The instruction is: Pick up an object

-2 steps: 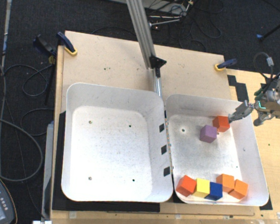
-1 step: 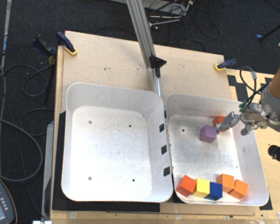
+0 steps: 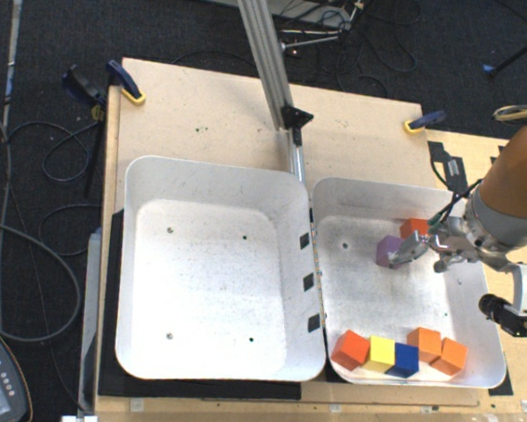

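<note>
My gripper (image 3: 425,255) hangs over the back part of the right bin (image 3: 477,312), its two fingers spread apart and nothing between them, so it is open. A purple block (image 3: 386,252) lies just left of the left finger (image 3: 407,250), close to it or touching it. A small orange block (image 3: 414,228) sits right behind the gripper, partly covered by it. Along the bin's front wall lie an orange block (image 3: 352,349), a yellow block (image 3: 382,352), a blue block (image 3: 406,360) and two more orange blocks (image 3: 425,342) (image 3: 452,355).
The left bin (image 3: 206,265) stands beside the right one, their rims meeting at the middle. A slanted metal pole (image 3: 266,51) rises from the back of the bench. Clamps (image 3: 127,83) (image 3: 425,121) grip the board's far corners.
</note>
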Available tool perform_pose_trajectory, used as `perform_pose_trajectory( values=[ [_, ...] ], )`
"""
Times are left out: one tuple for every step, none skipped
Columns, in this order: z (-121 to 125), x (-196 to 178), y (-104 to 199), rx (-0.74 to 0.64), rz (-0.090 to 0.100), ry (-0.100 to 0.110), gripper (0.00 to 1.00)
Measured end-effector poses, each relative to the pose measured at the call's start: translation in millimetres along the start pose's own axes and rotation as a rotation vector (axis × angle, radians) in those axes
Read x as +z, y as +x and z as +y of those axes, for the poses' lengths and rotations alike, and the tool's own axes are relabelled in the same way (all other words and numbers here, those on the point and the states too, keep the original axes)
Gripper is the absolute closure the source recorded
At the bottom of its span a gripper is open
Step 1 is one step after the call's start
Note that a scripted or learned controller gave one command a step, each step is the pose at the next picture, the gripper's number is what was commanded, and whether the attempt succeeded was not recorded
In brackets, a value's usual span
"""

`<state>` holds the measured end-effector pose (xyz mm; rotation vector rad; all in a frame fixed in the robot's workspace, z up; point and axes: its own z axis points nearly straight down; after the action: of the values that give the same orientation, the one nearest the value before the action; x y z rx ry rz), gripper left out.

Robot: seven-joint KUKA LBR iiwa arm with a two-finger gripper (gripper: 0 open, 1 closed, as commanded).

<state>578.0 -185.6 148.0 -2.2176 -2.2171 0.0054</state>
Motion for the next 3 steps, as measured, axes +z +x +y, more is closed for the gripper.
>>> perform_pose_trajectory(
  values=[
    [-1,54,1,0.000,-0.001,-0.001,0.00],
    [1,40,0,0.001,-0.003,-0.009,1.00],
    [-3,-4,-1,0.001,-0.004,-0.012,1.00]
  ],
)
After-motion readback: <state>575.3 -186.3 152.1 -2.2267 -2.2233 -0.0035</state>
